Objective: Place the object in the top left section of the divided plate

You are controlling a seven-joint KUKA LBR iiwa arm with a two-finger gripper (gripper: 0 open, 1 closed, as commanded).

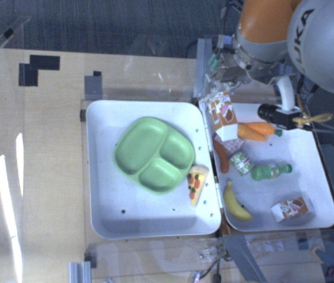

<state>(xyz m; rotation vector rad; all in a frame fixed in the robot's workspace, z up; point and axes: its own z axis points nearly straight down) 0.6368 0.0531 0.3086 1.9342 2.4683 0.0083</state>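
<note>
**Arm over carton at bin divide, plate empty, drop risk high**

Camera view: arm (285,22) sat upper right of frame, its gripper (226,78) just above the juice carton (222,118), which leaned on the wall between the bins. Jaws hidden under the wrist, cannot tell their state. Green divided plate (154,153) lay mid left bin (102,211), sections bare. Likely risks: carton slipping off tilted, or catching the shared rim on transfer. Pizza slice (196,184) lay just beside the plate's lower right edge. Right bin (326,211) crowded: carrot (254,131), banana (236,202), bottle (270,171). Room open above plate's upper left.
</note>
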